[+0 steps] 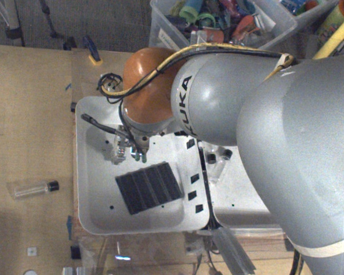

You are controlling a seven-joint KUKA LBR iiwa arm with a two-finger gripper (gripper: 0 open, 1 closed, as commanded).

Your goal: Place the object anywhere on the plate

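White bins lay beneath the gripper (130, 152), whose grip could not be told (object unidentifiable), the dark ribbed plate (150, 187) just below it bare, placement undone.

The arm (265, 128) is a thick, smooth, rounded casing in glossy light grey, with the black letters "KUKA" printed down one segment. Just behind the jaws (130, 152) sits a bulging orange band (145, 86). A yellow cable (224, 49) and a black one run together along the casing and end in a small loop beside the orange band. The jaws are small, of dull metal, with greenish tips and thin dark wires close by.
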